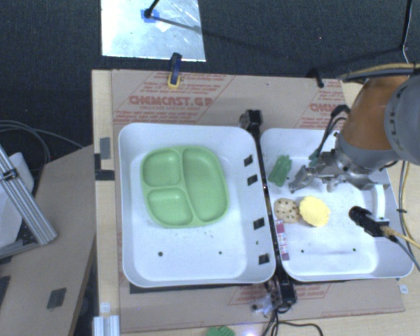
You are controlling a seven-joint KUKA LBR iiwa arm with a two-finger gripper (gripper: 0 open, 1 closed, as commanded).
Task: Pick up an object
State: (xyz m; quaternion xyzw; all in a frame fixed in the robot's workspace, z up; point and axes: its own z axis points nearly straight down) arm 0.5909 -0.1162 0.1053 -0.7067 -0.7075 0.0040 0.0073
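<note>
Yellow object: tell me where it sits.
The yellow object lies in the right bin, beside the speckled cookie on its left, just below the end effector.

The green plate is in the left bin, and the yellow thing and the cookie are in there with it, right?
Not quite. The green plate is in the left bin, but the yellow thing and the cookie lie in the right bin, as the camera view shows.

Cardboard-topped bench [196, 93] bearing left bin [133, 257] and right bin [336, 261] side by side
</note>
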